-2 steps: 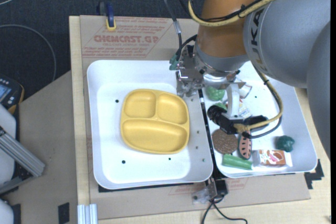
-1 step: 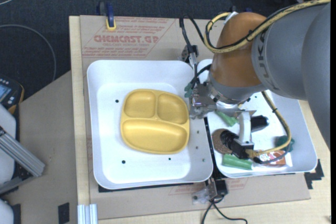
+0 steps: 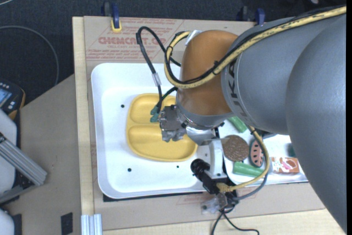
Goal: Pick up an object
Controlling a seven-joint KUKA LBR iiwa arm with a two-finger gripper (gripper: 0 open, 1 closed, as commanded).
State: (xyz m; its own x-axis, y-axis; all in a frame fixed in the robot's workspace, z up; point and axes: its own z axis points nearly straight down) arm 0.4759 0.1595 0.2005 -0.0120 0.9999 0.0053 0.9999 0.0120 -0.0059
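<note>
While the claw (image 3: 171, 130) hangs low over the left bin (image 3: 110, 118), its dark metal block sits directly above a yellow dish (image 3: 144, 135), and from this angle I cannot tell how it is set or whether it touches the dish. That dish is smooth, glossy plastic, rounded like a shallow bowl with a soft crease across its middle, and it lies near the centre of the bin. A small green piece (image 3: 155, 114) shows at the claw's upper left side, against the dish's rim.

White and shallow, the bin has rounded corners and a few small dark holes in its floor. Just right of the claw, in the neighbouring bin (image 3: 286, 143), lie a brown speckled disc (image 3: 235, 147), a green stick (image 3: 247, 170), a red and green slice (image 3: 256, 153) and a printed orange and white packet (image 3: 285, 164), its lettering too small to read.

Behind the bins, a brown board (image 3: 132, 36) bears faded red printing that seems to read "CHEMCRAFT".

Reaching in from the right, the arm (image 3: 297, 80) points steeply down, its orange band (image 3: 204, 71) above the wrist, with black and yellow cables (image 3: 151, 58) looping around it.
</note>
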